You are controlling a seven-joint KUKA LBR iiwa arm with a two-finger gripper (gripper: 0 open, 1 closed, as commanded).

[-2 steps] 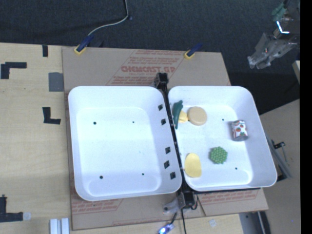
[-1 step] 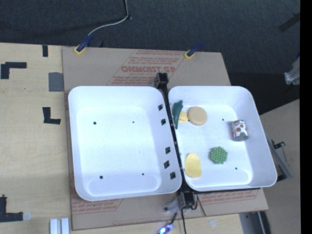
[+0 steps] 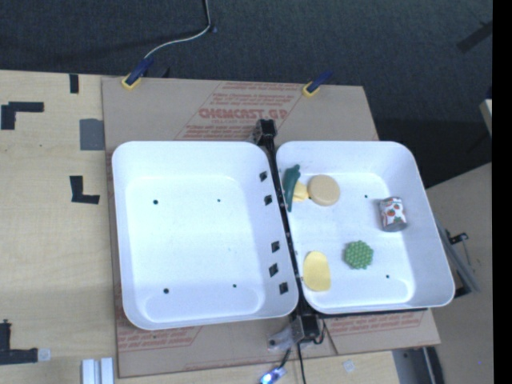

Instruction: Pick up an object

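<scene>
Looking down at the bench, you had two white bins side by side, the left bin (image 3: 144, 166) and the right bin (image 3: 416, 278). All the things to pick lay in the right bin. A yellow oval (image 3: 317, 271) lay flat at the near left part, with its long side running from near to far. Just right of it sat a bumpy green ball (image 3: 358, 254), not touching it. A round tan disc (image 3: 323, 190) lay at the far left part. Beside it, a thin dark green thing (image 3: 290, 180) lay along the bin's left wall, pointing near to far, with a small yellow piece (image 3: 300, 192) touching it. A little silver can (image 3: 392, 213) with red marks lay by the right wall. You could not tell how the gripper's jaws stood.
</scene>
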